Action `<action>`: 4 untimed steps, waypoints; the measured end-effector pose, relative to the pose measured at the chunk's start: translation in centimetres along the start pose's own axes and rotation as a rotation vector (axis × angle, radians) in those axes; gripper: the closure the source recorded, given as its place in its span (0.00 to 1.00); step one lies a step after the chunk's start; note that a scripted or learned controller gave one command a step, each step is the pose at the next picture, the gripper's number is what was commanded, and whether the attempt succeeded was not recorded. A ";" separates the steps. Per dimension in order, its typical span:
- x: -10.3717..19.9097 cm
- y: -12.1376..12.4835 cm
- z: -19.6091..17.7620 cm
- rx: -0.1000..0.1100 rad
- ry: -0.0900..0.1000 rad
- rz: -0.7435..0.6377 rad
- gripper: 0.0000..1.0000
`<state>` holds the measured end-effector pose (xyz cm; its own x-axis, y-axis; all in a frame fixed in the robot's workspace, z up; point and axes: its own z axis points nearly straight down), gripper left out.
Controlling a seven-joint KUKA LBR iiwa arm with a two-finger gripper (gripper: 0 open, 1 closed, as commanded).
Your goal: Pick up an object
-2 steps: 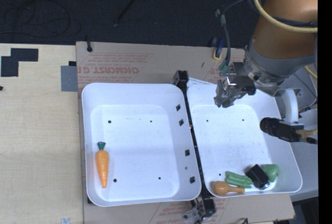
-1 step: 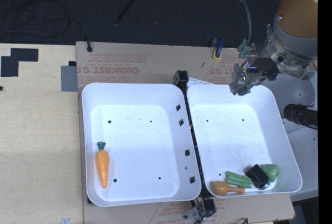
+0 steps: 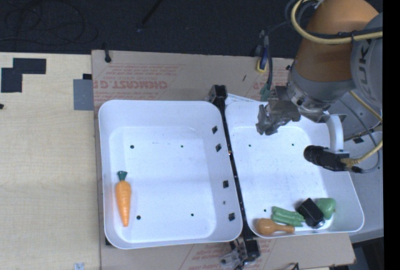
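We see the dark grey two-finger claw (image 3: 267, 127) hanging over the far edge of the right-hand shallow white plastic bin (image 3: 350, 197), near its far left corner, on the grey arm (image 3: 334, 44) with the orange band. We cannot tell how far the claw is parted; nothing shows in its grip.

The objects in this bin lie well apart from the claw, clustered along the near edge toward the near right corner: a long green plastic vegetable (image 3: 286, 216), a small black block (image 3: 310, 212) just beside it, a rounded pale green piece (image 3: 326, 205) touching the block's right side, and a tan pear-shaped plastic piece (image 3: 272, 227) at the near wall.

The left-hand shallow white plastic bin (image 3: 159, 109) sits against the right one. In it an orange plastic carrot with a green top (image 3: 123, 199) lies near the left wall, toward the near left corner.

Both bins rest on a brown cardboard sheet (image 3: 156, 72) on the counter (image 3: 44, 169).
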<state>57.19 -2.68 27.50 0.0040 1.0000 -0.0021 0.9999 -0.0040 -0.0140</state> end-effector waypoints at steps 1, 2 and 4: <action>1.9 1.4 -14.1 -0.027 0.002 -0.007 1.00; -0.7 4.1 -4.2 -0.004 0.001 -0.001 1.00; 7.4 6.2 -18.6 -0.031 0.004 -0.011 1.00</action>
